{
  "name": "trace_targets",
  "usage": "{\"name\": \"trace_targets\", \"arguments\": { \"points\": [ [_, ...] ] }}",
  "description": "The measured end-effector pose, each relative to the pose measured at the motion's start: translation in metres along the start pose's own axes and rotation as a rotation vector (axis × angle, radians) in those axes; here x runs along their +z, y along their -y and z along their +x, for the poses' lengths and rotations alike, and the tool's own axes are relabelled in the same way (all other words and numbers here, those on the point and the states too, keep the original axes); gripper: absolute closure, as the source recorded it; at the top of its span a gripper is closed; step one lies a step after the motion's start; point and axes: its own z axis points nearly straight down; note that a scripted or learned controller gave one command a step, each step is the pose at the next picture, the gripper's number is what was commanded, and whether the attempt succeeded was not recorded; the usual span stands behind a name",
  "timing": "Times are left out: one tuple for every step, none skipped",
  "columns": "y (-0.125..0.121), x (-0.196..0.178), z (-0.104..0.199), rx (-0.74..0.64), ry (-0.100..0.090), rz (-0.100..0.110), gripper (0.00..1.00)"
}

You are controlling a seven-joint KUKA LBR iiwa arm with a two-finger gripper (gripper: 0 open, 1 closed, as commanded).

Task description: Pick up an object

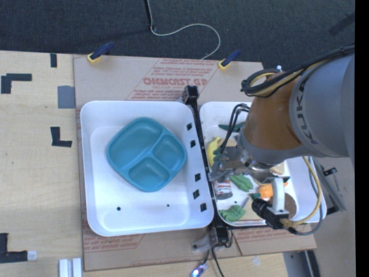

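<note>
On the worktop, two white bins are being shown side by side. The left bin is being occupied by one blue divided plate, lying flat with three compartments and tilted diamond-wise in the bin. The right bin is being crowded by several small objects, and the exact count cannot be given because much is being covered by the arm. Those that can be made out: one yellowish piece near the divider, one small dark-and-red item below it, two green pieces, one mid-bin and one at the near edge, one orange piece, and one brown round shape toward the right.

The gripper is being held low over the right bin's left part, beside the divider. Whether its fingers are spread or pressed together cannot be told, since they are being hidden by the wrist and cables.

By judgement, the nearest candidate is the dark-and-red item, lying just toward the near edge from the gripper, with the mid-bin green piece just to its right. Nothing is being seen held, so the pick is being judged as not yet done.
</note>
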Motion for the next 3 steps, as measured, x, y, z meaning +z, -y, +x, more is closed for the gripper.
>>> {"name": "trace_targets", "arguments": {
  "points": [
    [-0.002,-0.180,0.050,-0.006,-0.003,-0.023,1.00],
    [-0.039,-0.092,0.055,0.001,0.003,0.001,1.00],
    [0.001,-0.207,0.044,0.000,-0.001,-0.015,1.00]
  ]
}}
